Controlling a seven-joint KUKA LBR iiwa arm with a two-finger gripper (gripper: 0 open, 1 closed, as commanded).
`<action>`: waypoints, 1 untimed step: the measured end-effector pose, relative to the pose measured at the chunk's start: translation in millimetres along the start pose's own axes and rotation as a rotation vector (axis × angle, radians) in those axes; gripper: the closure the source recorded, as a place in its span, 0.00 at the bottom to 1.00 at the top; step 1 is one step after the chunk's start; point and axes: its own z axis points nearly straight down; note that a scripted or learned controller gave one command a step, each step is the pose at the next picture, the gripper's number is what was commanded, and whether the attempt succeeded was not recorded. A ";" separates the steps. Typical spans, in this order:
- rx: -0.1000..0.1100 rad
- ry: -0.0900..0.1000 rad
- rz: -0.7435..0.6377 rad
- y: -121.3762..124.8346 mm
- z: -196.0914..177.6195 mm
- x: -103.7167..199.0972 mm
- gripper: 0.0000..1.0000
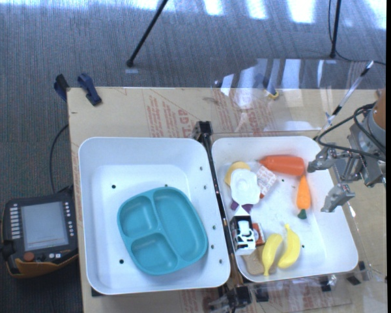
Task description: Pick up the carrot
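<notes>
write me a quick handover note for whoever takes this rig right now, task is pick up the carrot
Gripper: at the right bin's right edge, fingers spread apart, nothing between them.
Carrot: lying in the right bin, near its right wall, green tip toward the near side, just left of the gripper and apart from it.
Nearby: an orange-red sausage-like piece just beyond the carrot, bananas nearer the front.
Left bin holds a teal divided plate.
Done: arm brought beside the carrot.
Left: move over the carrot, close on it, lift.
</notes>
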 end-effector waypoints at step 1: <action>-0.006 0.012 -0.019 -31.5 135.8 -38.2 0.00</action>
